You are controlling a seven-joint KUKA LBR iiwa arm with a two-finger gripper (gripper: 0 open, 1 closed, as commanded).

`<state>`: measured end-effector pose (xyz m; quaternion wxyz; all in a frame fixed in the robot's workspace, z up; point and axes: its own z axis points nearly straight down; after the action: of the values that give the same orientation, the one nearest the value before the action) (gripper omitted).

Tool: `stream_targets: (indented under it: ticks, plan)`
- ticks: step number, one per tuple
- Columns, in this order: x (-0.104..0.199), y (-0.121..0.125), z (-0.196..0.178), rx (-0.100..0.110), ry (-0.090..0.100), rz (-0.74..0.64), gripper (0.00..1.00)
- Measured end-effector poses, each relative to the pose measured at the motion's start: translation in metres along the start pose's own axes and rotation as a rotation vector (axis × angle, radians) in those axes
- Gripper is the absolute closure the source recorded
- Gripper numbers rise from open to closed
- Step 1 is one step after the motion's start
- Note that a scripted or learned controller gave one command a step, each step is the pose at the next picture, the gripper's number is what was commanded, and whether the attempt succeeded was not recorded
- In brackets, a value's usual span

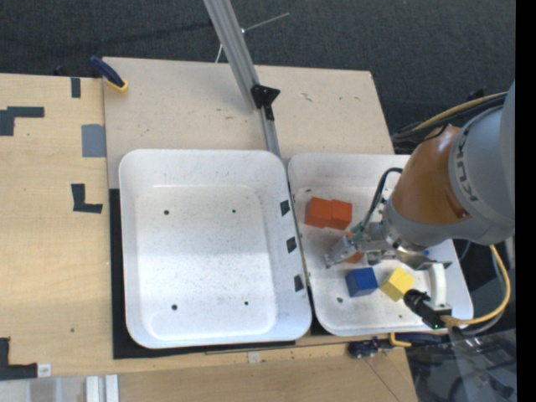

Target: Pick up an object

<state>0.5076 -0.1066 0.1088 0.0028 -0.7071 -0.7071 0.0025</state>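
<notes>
Because the camera looks down at a slant, the nearest things sit low in the frame: a yellow block (399, 283) at the lower right of the right bin (368, 318), and just left of it a blue block (362, 282), the two close together but seemingly apart. Both look like small rigid cubes, light for their bulk, with flat faces that would give parallel fingers a sure seat; I judge them stiff and not fragile, though smooth sides could slip if pinched near a corner. The best hold on either would be across two opposite flat faces, square on.

A little higher in the frame the gripper (350, 248) hangs over the middle of the right bin, above the blue block and below the orange block. Its metal tip is small and blurred under the arm (444, 182), so whether it is open or closed cannot be told, and nothing is seen held.

Higher again lies the orange block (327, 213), larger and oblong, standing well clear of its neighbours, so the easiest to take across its short width.

To the left, the left bin (134, 224) fills the frame's middle, and a slanted metal pole (239, 48) runs off toward the top.
</notes>
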Motion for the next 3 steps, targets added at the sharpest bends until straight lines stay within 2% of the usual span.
stream_targets:
  ticks: [1, 2, 3]
  plan:
    - [0.001, 0.001, -0.012, -0.003, 0.001, -0.002, 1.00]
    - [0.003, 0.004, -0.054, -0.010, -0.001, -0.001, 1.00]
    - [0.001, 0.004, -0.117, -0.013, -0.002, -0.002, 1.00]
